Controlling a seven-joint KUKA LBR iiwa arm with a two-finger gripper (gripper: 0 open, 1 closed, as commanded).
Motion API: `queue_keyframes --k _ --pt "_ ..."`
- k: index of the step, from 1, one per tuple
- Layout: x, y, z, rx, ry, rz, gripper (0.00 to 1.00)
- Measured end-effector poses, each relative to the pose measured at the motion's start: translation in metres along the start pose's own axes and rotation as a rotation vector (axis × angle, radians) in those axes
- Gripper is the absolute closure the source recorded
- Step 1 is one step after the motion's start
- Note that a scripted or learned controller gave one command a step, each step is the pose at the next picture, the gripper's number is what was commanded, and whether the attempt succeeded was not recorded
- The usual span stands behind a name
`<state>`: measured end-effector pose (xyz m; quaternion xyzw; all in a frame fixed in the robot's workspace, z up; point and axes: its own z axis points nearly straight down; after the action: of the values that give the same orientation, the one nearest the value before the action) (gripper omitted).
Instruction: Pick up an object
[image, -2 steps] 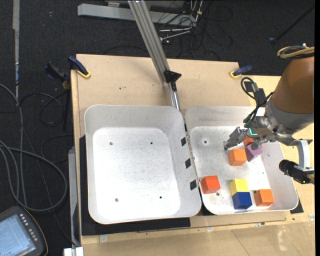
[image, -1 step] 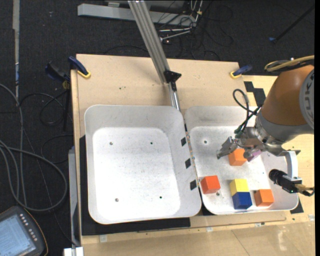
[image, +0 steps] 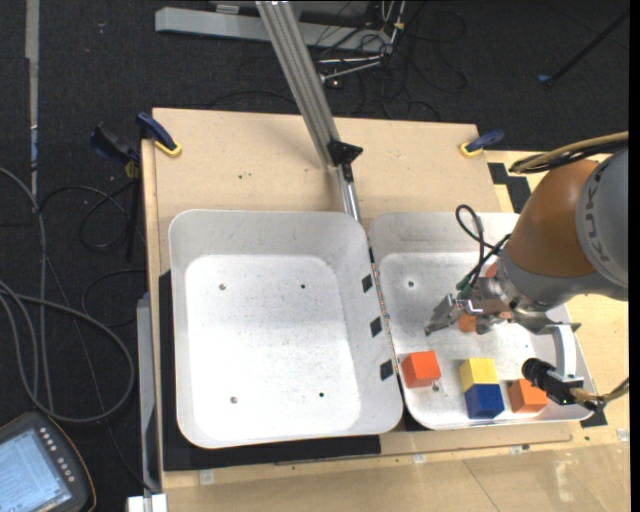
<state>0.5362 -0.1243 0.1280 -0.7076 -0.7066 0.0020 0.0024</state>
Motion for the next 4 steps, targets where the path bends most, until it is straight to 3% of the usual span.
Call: queue_keyframes --k 1,2,4 --pt "0.000 0.000 0.035 -0.004 -0.001 -0.001 0.00" --pt "0.000 0.001 0.022 -0.008 -0.001 -0.001 1.00" --pt "-0.016 0.008 -0.080 -0.014 -0.003 -0.002 1.00"
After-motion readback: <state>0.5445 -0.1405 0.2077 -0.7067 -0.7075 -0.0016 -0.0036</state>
